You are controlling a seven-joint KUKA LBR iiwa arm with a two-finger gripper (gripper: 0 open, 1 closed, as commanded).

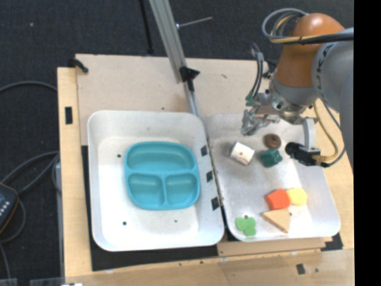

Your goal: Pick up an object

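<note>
Looking from the counter's (137, 88) left edge, we first meet the left shallow white bin (107, 130), and in its middle lies a teal plastic tray with three compartments (162, 175), flat and apart from the bin's walls.

Just past the seam between the bins we come to the right shallow white bin (321, 219). Near its front left corner sits a small green clover-shaped toy (245, 224). Toward its back left part lies a white block with a red mark on its face (242, 153), tilted on its side. To the right of the block rests a dark teal lumpy toy (271, 157), and just behind that one a small brown round piece (272, 140). Along the front of this bin we see a tan wooden wedge (277, 220), touching an orange block (277, 199) behind it, and a yellow block (297, 196) pressed against the orange block's right side.

The claw (255, 121) hangs over the back left part of the right bin, behind the white block and left of the brown round piece, below the arm's orange band (300, 52). Its tips are too small and dark for us to tell how far apart they stand, and we see nothing gripped in them. All the toys lie on the bin floor.
</note>
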